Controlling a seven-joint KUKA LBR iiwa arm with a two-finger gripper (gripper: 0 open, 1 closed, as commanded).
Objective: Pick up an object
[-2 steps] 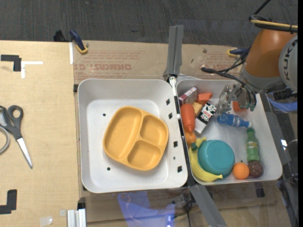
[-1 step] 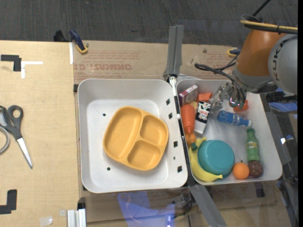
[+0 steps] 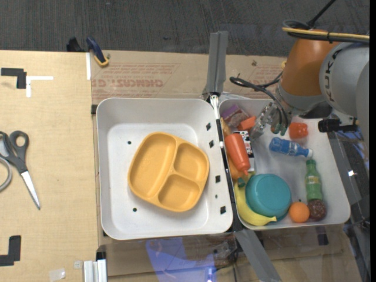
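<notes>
Objects for picking, all in the right bin (image 3: 336,168), lower right of the frame. Nothing lifted, nothing seen in the gripper.

Camera view, from the top of that bin down:
- purple packet (image 3: 234,114) in the upper left corner, with a small orange piece (image 3: 248,123) just beside it;
- red block (image 3: 298,130) near the upper right, close under the arm (image 3: 329,69);
- blue-and-white bottle (image 3: 289,148) lying on its side below the red block;
- orange-red bottle (image 3: 238,150) lying along the left wall;
- green bottle (image 3: 312,181) lying lengthwise by the right wall;
- teal bowl (image 3: 268,194) at the lower middle, touching the yellow banana (image 3: 249,211) that curves round its lower left edge;
- orange ball (image 3: 299,212) and dark red ball (image 3: 317,209) side by side in the lower right corner.

Gripper (image 3: 273,119) low over the upper part of the right bin, between the small orange piece and the red block, just above the blue-and-white bottle. Cannot tell how wide it stands, nor whether it touches anything.

Left bin (image 3: 111,157), centre of the frame: holds a yellow divided plate (image 3: 169,171), lying flat and turned at a slant.

Far left, on the wooden bench (image 3: 47,128): scissors (image 3: 20,163), well apart from both bins.
</notes>
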